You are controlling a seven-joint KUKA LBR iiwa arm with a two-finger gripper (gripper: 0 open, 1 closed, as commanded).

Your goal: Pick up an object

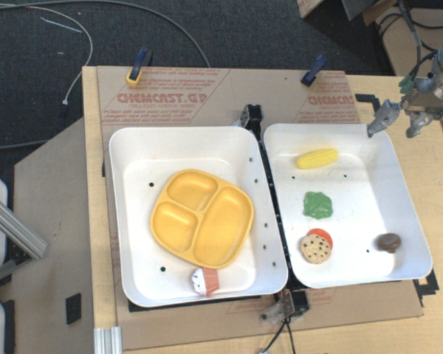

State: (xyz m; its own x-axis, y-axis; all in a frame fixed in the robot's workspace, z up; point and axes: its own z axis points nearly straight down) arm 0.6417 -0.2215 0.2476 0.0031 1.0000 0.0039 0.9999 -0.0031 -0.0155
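Where the right bin (407, 198) meets its far right corner, hangs the end effector (397, 122), fingers spread open, nothing between them. Poised over the rim there, above the bench (207, 94), with the arm entering from the right edge of the view.

Inside the right bin, four things, well apart from one another: corn (317, 158) near the far wall, toward the middle; green lump (317, 205) at the centre-left; cookie (315, 247) just nearer than that, with a red piece touching its far edge; brown lump (387, 243) near the right wall, toward the near corner. Bare white floor between corn and right wall, and between green lump and brown lump. None of the four touching a wall.

Inside the left bin (125, 198), a yellow tray (201, 217) with three compartments, set at a tilt across the middle, its right edge near the wall shared by the bins. Just beside its near edge, a small pink-and-white thing (204, 281), close to the near wall. Open floor left of the tray.

Clamps (138, 65) on the bench's far edge.
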